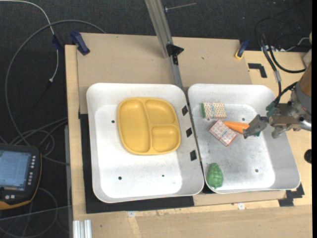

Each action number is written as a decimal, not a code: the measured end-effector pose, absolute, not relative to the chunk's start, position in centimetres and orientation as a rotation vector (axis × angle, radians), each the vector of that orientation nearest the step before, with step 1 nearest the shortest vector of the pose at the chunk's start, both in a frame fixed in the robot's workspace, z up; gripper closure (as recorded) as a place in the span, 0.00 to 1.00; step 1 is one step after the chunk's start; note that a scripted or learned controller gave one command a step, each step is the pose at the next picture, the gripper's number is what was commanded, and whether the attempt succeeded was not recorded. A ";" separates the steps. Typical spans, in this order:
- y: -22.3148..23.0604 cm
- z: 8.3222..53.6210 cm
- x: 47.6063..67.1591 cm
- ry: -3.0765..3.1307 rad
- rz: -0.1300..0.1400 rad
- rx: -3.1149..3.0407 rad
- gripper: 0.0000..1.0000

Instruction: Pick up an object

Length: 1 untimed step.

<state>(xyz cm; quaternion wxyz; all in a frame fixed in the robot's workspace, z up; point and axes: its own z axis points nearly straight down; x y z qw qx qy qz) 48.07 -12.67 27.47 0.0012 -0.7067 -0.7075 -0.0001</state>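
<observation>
In the right bin [257, 182] lie a patterned box [214, 110], a small pinkish packet [223, 133], an orange carrot [237, 127] and a green lumpy object [215, 175]. My gripper [265, 128] hangs over the bin's right half, just right of the carrot's tip. It is open, with nothing between its fingers. The left finger [254, 127] sits close to the carrot's end; I cannot tell if they touch.
The left bin [99, 148] holds a yellow divided plate [148, 125]. A metal pole [161, 24] rises at the back between the bins. Cables run at the far right and a tablet [17, 170] lies at the left.
</observation>
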 end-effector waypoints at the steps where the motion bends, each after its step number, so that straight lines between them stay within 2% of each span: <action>1: -12.7 27.5 48.1 -2.221 -0.001 -2.219 0.00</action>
